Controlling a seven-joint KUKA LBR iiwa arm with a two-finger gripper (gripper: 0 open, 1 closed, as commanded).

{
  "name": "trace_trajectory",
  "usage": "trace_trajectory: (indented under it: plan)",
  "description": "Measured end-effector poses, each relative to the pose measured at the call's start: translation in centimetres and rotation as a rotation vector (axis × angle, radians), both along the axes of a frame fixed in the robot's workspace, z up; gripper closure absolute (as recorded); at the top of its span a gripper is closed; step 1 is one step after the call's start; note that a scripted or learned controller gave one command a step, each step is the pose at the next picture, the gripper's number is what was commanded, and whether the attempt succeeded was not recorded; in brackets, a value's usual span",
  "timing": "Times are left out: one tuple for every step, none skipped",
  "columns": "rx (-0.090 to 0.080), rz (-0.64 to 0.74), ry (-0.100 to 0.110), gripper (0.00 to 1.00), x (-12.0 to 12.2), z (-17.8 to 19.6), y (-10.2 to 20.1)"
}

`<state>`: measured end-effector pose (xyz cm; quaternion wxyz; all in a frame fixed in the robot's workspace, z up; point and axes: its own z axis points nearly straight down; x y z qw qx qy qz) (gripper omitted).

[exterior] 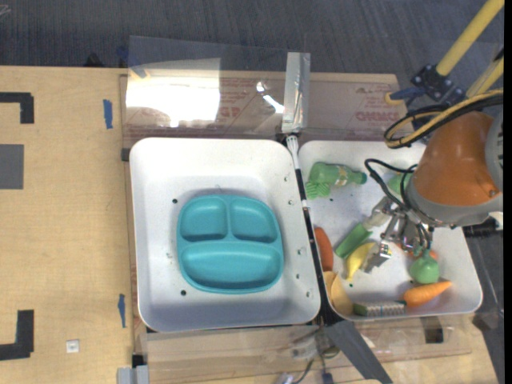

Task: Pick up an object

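From above, at a slant, I look down on a table (64, 214) carrying two shallow white bins side by side. In my camera view, the left bin (152, 166) holds a teal divided plate (230, 242) lying flat near its middle. The right bin (464, 290) holds a scatter of toy food: a green bottle-like piece (330, 176) toward the far left corner, a red-orange piece (324, 248) against the left wall, a green pod-shaped piece (352, 240), a yellow piece (358, 260), a round green piece (424, 270), an orange carrot (426, 294) near the front wall, and a dark flat strip (380, 309) beside it.

My arm (456, 170) reaches in from the right, its orange band over the right bin. The hand (392, 238) hangs low among the toys. I cannot tell whether it is spread or closed, or whether anything is caught in it; the metal parts blur together against the clutter.

My judgement is that the likeliest target is the yellow piece, which lies just beside the hand, to its left and slightly nearer the front of the bin, touching the green pod. Its long axis appears to run diagonally, from front-left to back-right. The round green piece sits just as near on the other side.
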<state>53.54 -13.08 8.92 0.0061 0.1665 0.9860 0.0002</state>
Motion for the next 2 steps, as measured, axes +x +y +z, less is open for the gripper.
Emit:
trace_trajectory:
  plan:
    - [-0.002, -0.094, -0.001, 0.0, -0.1, 0.0, 2.9]
    - [-0.002, 0.516, 0.008, 0.0, 8.3, 2.8, -6.5]
